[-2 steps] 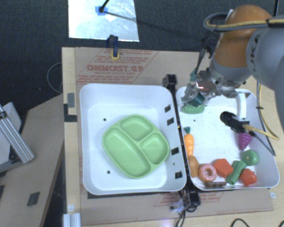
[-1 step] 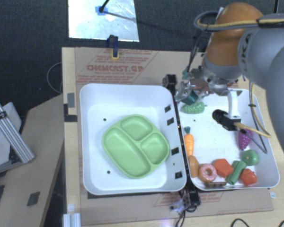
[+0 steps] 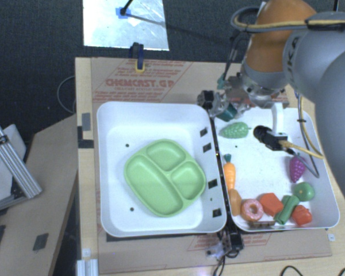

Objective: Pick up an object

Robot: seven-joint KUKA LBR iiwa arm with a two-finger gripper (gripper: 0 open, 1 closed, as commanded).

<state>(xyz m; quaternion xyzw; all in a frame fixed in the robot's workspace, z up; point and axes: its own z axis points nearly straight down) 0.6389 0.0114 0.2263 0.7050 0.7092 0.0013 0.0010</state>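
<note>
Green and knobbly, the toy vegetable (image 3: 234, 130) lies near the far-left corner of the right bin (image 3: 328, 214), just below our gripper (image 3: 229, 109); whether its grip is released or clenched we cannot tell. We judge the risk is the bin wall (image 3: 214, 132) close by: a descent slightly off could strike it or nudge the piece away.

Smooth glossy plastic green tray (image 3: 164, 178), white bins (image 3: 112, 154), matt cardboard underneath (image 3: 144, 79).
</note>
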